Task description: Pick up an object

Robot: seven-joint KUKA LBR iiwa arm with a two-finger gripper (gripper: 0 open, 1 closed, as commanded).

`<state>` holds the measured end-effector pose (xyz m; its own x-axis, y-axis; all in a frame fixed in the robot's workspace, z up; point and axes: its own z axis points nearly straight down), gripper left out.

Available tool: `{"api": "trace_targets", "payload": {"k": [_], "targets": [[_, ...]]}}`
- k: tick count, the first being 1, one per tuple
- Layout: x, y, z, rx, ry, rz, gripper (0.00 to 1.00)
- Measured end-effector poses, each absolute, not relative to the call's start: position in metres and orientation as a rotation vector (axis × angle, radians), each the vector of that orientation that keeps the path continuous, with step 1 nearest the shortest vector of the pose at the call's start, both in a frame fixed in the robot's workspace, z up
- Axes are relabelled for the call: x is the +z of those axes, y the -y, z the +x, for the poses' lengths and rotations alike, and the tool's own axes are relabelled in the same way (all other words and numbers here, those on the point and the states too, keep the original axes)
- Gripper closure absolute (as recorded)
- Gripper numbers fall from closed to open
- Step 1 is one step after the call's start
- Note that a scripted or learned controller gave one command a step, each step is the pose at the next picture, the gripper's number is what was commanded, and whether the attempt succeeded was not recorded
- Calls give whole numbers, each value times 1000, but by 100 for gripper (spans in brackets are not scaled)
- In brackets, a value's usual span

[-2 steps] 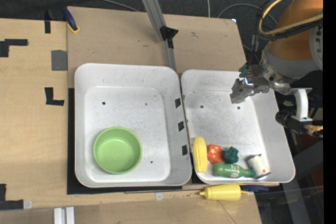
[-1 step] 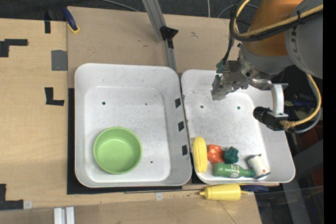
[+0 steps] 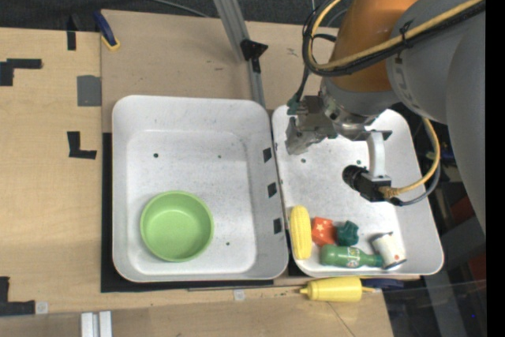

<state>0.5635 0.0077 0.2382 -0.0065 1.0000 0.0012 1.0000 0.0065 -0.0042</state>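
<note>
Two bins, claw over the right one

Two shallow white bins sit side by side on our bench. We see a green bowl [image 3: 177, 226] in the near corner of the left bin [image 3: 189, 118]. Along the near edge of the right bin [image 3: 414, 249] lie a yellow corn cob [image 3: 300, 231], a small red-orange piece [image 3: 321, 230], a dark green piece [image 3: 347, 232], a green bottle [image 3: 347, 256] on its side and a small white cup [image 3: 390, 248]. A yellow bottle [image 3: 334, 290] rests on the bench just outside that bin. Our claw [image 3: 301, 134] hangs over the far left corner of the right bin, well apart from those items; we cannot tell how it is set.
</note>
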Motion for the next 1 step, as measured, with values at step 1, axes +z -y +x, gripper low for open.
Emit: {"api": "trace_targets", "payload": {"k": [1], "targets": [[225,-64,565,4,2227,-2212,100]]}}
